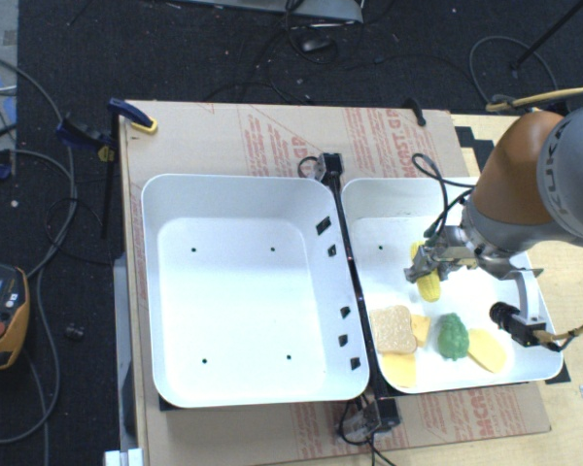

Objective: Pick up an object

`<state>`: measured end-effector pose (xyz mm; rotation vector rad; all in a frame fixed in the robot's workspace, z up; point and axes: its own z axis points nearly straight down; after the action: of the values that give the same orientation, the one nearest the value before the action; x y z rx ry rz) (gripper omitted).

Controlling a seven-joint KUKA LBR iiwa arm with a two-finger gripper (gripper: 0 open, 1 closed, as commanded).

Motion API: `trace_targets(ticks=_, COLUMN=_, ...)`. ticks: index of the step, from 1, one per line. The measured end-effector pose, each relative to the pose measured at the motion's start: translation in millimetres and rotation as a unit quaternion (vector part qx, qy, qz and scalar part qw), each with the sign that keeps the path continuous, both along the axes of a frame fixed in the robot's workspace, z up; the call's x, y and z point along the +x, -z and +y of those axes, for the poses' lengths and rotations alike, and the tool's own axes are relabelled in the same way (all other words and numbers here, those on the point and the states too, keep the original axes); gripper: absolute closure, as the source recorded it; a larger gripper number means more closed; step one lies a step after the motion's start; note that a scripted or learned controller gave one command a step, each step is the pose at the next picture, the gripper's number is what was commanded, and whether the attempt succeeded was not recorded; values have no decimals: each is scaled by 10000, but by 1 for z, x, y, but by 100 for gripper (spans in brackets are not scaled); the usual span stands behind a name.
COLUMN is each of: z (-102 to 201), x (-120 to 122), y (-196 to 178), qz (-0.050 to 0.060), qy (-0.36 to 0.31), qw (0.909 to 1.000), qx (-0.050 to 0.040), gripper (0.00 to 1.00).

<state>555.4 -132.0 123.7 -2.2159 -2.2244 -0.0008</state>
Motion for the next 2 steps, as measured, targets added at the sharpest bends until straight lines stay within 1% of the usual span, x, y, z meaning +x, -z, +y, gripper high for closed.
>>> trace_targets(ticks=1, z=-3, x=0, y=-9, qz=-6, qy=18, qw=10000, qx=-8, gripper=100)
trace_targets(ticks=2, z=77, x=-38, y=-66, qz=-8, qy=-2, qw=10000, qx=-4, gripper=100)
